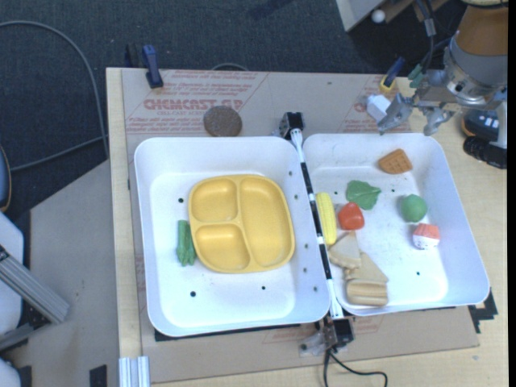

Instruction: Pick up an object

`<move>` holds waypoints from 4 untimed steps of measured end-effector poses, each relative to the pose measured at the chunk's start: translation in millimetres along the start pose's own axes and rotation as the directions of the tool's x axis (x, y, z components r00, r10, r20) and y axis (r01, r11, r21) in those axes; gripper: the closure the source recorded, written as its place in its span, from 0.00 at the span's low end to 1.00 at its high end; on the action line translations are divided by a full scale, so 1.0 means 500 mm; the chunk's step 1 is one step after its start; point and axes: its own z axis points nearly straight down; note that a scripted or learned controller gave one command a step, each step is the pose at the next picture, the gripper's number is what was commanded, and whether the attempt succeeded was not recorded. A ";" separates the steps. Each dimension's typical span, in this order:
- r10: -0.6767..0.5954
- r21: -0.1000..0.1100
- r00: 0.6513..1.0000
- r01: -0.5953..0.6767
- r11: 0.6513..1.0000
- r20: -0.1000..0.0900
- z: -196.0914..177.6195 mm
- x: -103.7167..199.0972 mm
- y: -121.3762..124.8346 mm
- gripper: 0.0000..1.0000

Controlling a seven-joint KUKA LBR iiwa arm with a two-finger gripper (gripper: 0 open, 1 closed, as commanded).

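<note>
My gripper [414,123] hangs above the far rim of the right bin [451,168], its two grey fingers spread apart with nothing between them. Just below it in that bin lies an orange cracker-like piece [394,162]. Further in lie a green leaf [362,193], a green round piece [414,207], a red tomato [350,216], a yellow corn cob [326,217], a red-and-white piece [426,235] and tan bread pieces [359,275].
The left bin [161,289] holds a yellow divided plate [239,221] and a green bean pod [185,243] beside it. A brown disc [222,122] and a blue clamp [151,65] sit on the cardboard behind the bins.
</note>
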 end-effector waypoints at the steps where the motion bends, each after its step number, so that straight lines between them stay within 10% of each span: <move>1: 0.000 0.002 1.000 0.000 1.000 -0.001 0.285 0.031 -0.059 0.00; 2: 0.001 0.002 1.000 -0.001 1.000 -0.001 0.330 0.052 -0.112 0.00; 3: 0.001 -0.001 1.000 -0.001 1.000 -0.001 0.309 0.052 -0.110 1.00; 4: 0.001 -0.001 1.000 -0.001 1.000 -0.001 0.309 0.053 -0.110 0.00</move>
